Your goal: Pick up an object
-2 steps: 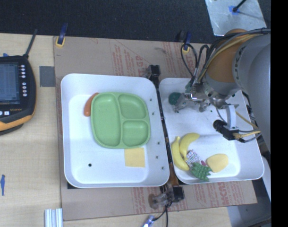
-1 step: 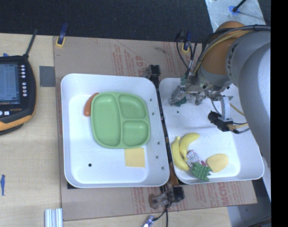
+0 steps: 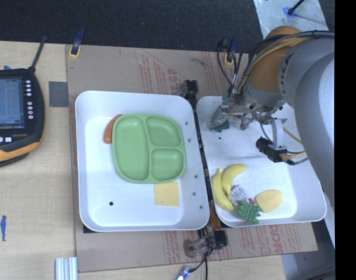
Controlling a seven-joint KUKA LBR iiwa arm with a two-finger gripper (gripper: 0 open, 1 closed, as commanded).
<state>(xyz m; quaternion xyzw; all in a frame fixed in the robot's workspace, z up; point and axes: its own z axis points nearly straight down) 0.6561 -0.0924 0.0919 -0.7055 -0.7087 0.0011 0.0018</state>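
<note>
1. up at the far end of the right bin (image 3: pixel 306 214), the gripper (image 3: pixel 220 123) hovers low; i cannot tell how its jaws stand.
2. well toward the near end of that bin lie two bananas (image 3: pixel 226 185), a small green toy (image 3: pixel 247 210) touching them, and a yellow lemon-like piece (image 3: pixel 268 200) just beside it.
3. beside that bin, the left bin (image 3: pixel 87 156) holds a green divided plate (image 3: pixel 149 147) and a yellow square (image 3: pixel 167 194).

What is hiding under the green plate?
An orange thing pokes out from under the left edge of the green plate, in the left bin. Most of it is covered, so I cannot tell what it is. The yellow square lies just beside the plate.
</note>
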